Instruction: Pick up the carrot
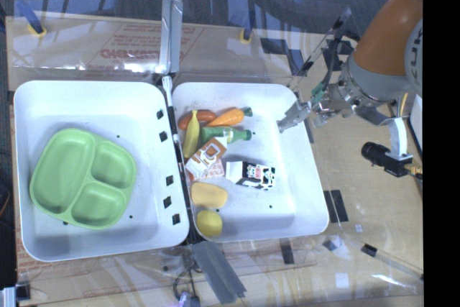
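Bench surface is pale wood under clear sheeting with scattered dark tape marks; dark carpet lies beyond its far edge. The right bin (305,183) serves as landmark. To its left, touching along the shared rim, sits the left bin (43,104) bearing a green divided plate (83,177). The carrot (226,116) lies in the right bin's far-left part, among other toy foods, just above a green bottle (224,134). The gripper (293,117) hangs over the right bin's far-right rim, well apart from the carrot; how far it is open cannot be told.
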